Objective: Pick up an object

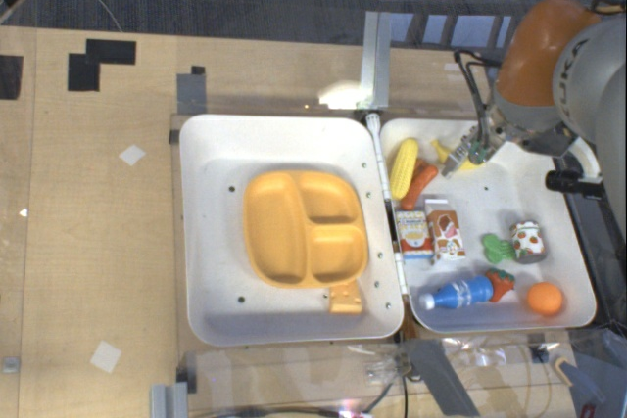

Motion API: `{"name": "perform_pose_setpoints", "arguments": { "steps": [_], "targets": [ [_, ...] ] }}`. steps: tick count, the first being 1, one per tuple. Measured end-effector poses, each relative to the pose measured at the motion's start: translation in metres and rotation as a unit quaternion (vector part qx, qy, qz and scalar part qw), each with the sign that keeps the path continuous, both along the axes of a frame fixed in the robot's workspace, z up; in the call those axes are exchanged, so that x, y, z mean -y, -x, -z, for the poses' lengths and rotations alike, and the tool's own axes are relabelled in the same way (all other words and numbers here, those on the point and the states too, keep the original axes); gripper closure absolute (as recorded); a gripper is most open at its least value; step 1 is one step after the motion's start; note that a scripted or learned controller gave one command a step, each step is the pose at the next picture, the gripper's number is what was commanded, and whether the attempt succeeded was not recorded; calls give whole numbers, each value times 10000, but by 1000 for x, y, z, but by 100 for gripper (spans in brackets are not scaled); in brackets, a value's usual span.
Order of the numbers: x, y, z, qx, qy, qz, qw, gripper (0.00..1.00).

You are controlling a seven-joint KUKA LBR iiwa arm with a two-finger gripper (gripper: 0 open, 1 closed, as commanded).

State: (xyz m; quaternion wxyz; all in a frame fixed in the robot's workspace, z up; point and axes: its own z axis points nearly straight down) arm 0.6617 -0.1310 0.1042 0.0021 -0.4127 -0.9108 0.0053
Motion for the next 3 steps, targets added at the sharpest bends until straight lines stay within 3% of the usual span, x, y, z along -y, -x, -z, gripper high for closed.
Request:
{"name": "perform_pose_setpoints", "arguments": {
  "steps": [1,2,3],
  "targets": [
    [-28,-6,-9,87,-38,564,9984,100],
    [-75,5,-85,108,-44,2306,9730,100],
    [-42,11,-46,71,-27,1944,9809,100]
  ]
}}
